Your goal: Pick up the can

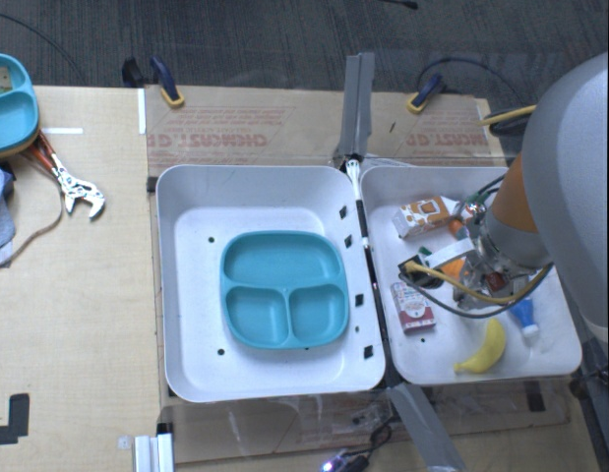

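Observation:
In the right bin the arm comes down from the right, and its gripper sits low over the middle of the bin, wrapped in loose cables. A small red patch shows right under the wrist; whether it is the can I cannot tell. A red and white pack-like item lies flat just left of the gripper, apart from it. The arm hides what lies directly beneath the gripper.
An orange and white box lies at the back of the right bin, a banana at the front, and a blue and white tube beside it. The left bin holds a teal divided plate. A wrench lies on the bench at left.

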`<act>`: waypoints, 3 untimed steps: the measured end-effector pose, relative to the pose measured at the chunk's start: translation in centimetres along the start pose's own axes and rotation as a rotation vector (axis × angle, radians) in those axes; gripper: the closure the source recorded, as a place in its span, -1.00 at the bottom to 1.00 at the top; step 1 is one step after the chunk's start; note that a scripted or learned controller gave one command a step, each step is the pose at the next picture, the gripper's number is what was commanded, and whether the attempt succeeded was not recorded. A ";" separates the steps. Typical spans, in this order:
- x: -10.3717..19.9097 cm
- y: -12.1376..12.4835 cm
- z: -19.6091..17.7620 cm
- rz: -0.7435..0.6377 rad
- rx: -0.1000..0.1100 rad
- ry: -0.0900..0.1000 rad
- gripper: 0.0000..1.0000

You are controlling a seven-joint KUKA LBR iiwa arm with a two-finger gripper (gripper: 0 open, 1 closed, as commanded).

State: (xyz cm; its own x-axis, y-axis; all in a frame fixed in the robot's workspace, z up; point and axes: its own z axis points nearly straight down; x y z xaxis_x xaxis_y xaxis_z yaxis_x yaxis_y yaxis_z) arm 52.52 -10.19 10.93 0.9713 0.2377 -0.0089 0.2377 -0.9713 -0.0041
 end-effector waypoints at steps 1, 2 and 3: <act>0.0 0.0 -0.5 -0.006 0.003 -0.009 1.00; -0.1 0.0 -0.9 -0.012 0.006 -0.018 1.00; -0.1 0.0 -1.4 -0.019 0.010 -0.027 1.00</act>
State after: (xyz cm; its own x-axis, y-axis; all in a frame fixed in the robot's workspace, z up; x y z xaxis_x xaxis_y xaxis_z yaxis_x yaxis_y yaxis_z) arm 52.43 -10.18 12.29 0.9661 0.2558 -0.0357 0.2554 -0.9667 -0.0143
